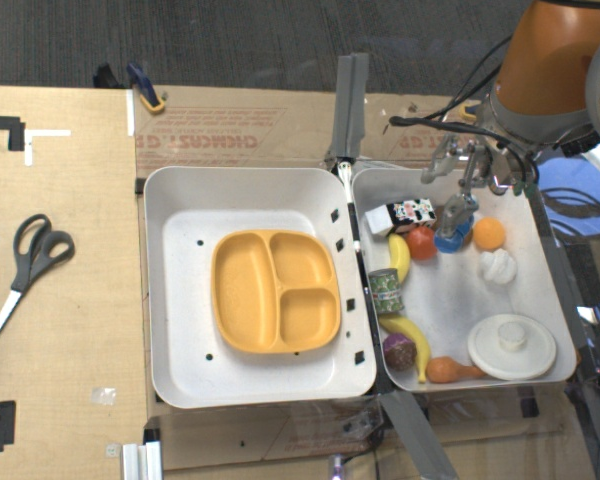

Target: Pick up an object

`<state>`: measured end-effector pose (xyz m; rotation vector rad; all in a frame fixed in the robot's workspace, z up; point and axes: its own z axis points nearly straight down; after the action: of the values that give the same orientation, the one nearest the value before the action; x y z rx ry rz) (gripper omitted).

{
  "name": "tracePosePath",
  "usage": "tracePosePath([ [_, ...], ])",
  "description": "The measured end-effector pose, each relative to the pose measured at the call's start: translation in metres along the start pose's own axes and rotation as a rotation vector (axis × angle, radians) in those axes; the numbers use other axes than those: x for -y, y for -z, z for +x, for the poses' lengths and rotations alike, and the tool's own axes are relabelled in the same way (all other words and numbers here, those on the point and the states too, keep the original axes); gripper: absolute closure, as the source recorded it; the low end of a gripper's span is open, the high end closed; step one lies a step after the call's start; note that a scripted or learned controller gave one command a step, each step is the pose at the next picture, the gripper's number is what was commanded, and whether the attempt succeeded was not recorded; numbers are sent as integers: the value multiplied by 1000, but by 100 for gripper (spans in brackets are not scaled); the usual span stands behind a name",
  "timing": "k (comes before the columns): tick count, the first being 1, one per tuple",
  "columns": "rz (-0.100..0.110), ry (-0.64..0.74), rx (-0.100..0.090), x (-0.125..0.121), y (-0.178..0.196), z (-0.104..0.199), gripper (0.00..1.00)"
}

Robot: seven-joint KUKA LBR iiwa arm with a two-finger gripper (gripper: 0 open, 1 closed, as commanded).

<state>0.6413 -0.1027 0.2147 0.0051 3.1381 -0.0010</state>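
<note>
Cardboard-topped bench, two white bins: the gripper (458,211) hangs over the right bin (552,268) (jaw state unclear), a blue object (453,235) just beneath; the crowding tomato (421,242) and orange ball (489,232) could spoil a grasp.

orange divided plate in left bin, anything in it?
Empty. The orange three-compartment plastic plate shows bare orange in all sections, lying flat in the left white bin.

Both shallow white plastic bins (170,298) look smooth and faintly glossy. The yellow divided plastic tray (276,291) is matt, the light wooden bench (60,308) smooth, the brown cardboard sheet (230,133) dull.
</note>
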Motion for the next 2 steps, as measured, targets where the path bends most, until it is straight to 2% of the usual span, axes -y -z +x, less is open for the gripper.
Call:
tracePosePath([
  [1,1,-123,29,38,-97,16,0],
  [2,-3,-266,37,49,-104,18,0],
])
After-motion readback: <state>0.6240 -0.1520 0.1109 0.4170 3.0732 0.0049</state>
